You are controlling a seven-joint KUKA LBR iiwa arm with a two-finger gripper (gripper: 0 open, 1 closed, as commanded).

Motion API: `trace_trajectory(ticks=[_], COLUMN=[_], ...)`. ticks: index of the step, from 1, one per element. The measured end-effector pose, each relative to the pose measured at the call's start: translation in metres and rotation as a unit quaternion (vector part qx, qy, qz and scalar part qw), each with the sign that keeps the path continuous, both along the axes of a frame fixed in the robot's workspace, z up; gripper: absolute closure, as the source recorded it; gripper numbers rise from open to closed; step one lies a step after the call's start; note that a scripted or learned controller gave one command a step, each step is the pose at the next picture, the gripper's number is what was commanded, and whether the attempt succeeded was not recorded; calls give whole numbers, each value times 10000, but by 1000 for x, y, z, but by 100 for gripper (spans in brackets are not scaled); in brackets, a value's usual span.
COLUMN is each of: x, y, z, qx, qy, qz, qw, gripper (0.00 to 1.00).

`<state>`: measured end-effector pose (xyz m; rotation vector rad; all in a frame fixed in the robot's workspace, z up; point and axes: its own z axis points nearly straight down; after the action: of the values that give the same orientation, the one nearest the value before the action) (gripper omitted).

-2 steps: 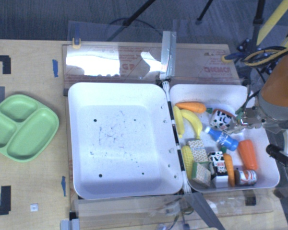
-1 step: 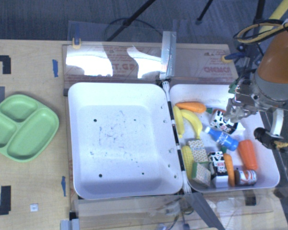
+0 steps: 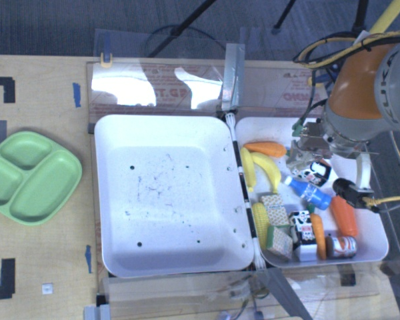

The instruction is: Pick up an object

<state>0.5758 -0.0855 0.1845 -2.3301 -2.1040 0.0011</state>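
Clutter fills the right bin (image 3: pixel 379 249), and that is where we must choose something to pick up. Our gripper (image 3: pixel 308 157) hangs low over the upper middle of that bin, just beside the blue bottle (image 3: pixel 311 193) and a small black-and-white object (image 3: pixel 316 174) that we cannot identify. Whether the jaws are open or closed we cannot tell; the wrist and its cabling hide them from above.

We take the blue bottle as the likeliest target. It lies on its side, tilted, near the bin's centre, with the yellow banana (image 3: pixel 265 169) on its far side from the arm and the orange carrot (image 3: pixel 343 217) on the near side. We judge it light, rigid plastic with a smooth, rounded wall, so it may roll or slip out if pinched near an end. Closing across the middle of its body, at right angles to its long axis, looks safest.

Other pieces in the bin, such as the orange piece (image 3: pixel 267 149) at the top and the small can (image 3: pixel 343 247) near the bottom corner, lie farther from the gripper. The left bin (image 3: pixel 113 139) holds nothing to grasp.
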Motion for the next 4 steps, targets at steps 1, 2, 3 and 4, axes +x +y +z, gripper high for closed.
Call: trace_trajectory(ticks=[1,2,3,4], x=[0,5,6,35], y=[0,-14,-14,32], z=[0,-97,-86,1], qx=[-1,-5,-1,-7], qy=[-1,-19,-33,-14], qz=[1,119,110,155], qw=[10000,9999,9999,9999], gripper=[0,0,100,100])
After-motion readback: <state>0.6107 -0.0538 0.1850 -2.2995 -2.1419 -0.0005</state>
